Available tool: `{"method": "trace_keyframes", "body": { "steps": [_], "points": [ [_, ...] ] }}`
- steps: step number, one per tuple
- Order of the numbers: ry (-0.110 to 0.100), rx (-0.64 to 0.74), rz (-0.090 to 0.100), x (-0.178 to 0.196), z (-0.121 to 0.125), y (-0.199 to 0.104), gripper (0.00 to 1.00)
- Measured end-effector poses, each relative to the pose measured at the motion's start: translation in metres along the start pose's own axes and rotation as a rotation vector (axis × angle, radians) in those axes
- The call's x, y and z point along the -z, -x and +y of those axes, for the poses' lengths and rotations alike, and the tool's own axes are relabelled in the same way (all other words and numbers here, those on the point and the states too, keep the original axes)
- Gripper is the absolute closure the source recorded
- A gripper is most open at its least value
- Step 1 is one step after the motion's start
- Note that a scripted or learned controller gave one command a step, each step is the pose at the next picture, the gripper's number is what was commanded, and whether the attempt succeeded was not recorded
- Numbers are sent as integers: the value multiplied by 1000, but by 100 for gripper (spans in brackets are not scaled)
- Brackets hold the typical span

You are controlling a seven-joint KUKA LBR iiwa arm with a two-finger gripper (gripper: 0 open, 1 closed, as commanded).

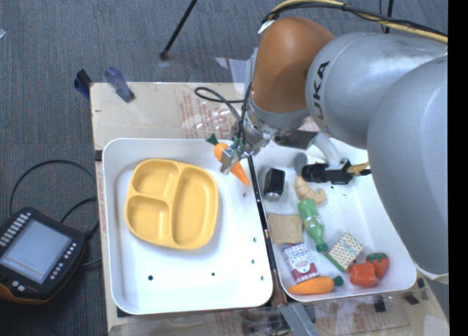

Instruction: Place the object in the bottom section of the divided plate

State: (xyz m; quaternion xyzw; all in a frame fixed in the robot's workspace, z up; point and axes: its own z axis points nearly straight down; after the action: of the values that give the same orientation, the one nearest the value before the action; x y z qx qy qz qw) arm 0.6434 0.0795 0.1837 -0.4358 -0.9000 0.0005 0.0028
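I see the claw (235,153) closed on a small orange carrot (232,165), its tip slanting down to the claw's right. The yellow divided plate (172,203) lies in the left bin (131,276), below and left of the claw. On the arm (380,86), the letters "UKA" are legible. A red-and-white packet (299,261) lies below and right; its print appears unreadable.

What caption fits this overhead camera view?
Gripper holding a toy carrot over the left bin, beside the yellow divided plate.
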Motion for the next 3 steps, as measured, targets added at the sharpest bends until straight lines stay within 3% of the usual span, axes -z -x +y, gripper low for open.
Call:
{"method": "trace_keyframes", "body": {
  "steps": [1, 2, 3],
  "points": [
    [-1, -2, -2, 0, -1, 1, 0],
    [-4, 0, 1, 7, 0, 1, 100],
    [2, 129, -3, 45, 43, -77, 100]
  ]
}}
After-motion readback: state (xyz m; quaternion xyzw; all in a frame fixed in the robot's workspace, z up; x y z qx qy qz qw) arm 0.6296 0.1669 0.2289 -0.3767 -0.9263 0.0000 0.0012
